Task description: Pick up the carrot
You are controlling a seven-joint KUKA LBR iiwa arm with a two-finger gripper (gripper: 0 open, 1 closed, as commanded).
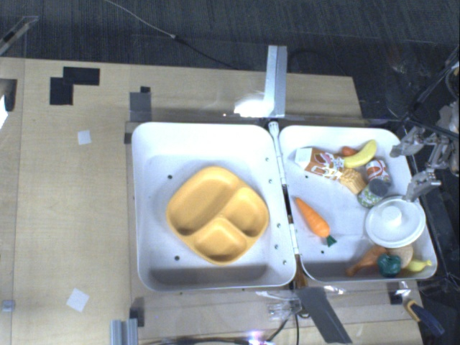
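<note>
- Nearest in the right bin (pixel 431 254), a clump of toy food lies in the near-right corner: a dark green piece (pixel 389 264), a brownish piece and a small yellow one
- A white bowl (pixel 394 222) sits just beyond that clump, at the bin's right side
- The carrot (pixel 313 218) lies alone on bare floor in the left half of that bin, close to the divider; its long axis runs diagonally, orange tip far-left, green stub near-right
- The gripper (pixel 424 165) hovers at the bin's far-right rim, so the carrot lies to its left and somewhat nearer; the two fingers look spread apart with nothing between them
- A carton (pixel 323 163) beside a banana (pixel 361 154) carries print too small to read
- The left bin (pixel 144 192) holds a yellow divided plate (pixel 217 213)
</note>
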